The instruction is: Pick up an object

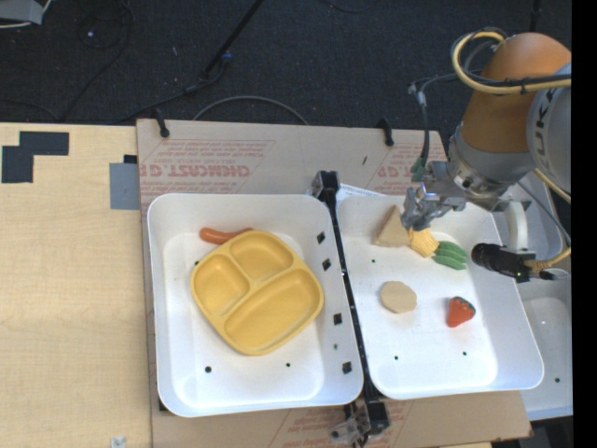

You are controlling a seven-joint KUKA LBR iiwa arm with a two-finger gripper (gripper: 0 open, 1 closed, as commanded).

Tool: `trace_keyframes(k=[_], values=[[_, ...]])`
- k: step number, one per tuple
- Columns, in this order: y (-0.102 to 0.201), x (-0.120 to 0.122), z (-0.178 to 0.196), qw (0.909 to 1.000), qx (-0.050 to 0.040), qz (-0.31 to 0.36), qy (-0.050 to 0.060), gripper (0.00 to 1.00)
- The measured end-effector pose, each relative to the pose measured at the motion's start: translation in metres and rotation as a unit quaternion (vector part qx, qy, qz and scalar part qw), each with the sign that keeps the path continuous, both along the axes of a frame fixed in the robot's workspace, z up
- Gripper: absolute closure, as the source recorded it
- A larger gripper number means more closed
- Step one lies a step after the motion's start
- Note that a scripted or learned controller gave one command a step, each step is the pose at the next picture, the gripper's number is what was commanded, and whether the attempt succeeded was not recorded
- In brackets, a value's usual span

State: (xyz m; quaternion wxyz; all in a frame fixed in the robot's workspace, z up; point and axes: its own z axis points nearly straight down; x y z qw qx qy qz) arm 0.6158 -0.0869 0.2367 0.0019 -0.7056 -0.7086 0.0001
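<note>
Grey gripper hangs low at the right bin's far edge, presumably targeting the corn cob just beneath; its grip cannot be told.

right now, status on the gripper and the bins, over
Gripper low in right bin, over toy corn and tan wedge. No pick confirmed. Strawberry and tan round piece lie apart.

The arm is grey with a rounded orange band above its wrist. A yellowish cable loops over the orange part, thin dark wires trail beside it, and the jaws are small, metallic grey.
</note>
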Motion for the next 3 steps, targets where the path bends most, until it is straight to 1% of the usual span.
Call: trace_keyframes(k=[2,3], values=[[0.11,-0.009,0.013,1.0,-0.0007,0.0,0.001,1.0],[0.168,-0.022,0.0,1.0,-0.0007,0.0,0.001,1.0]])
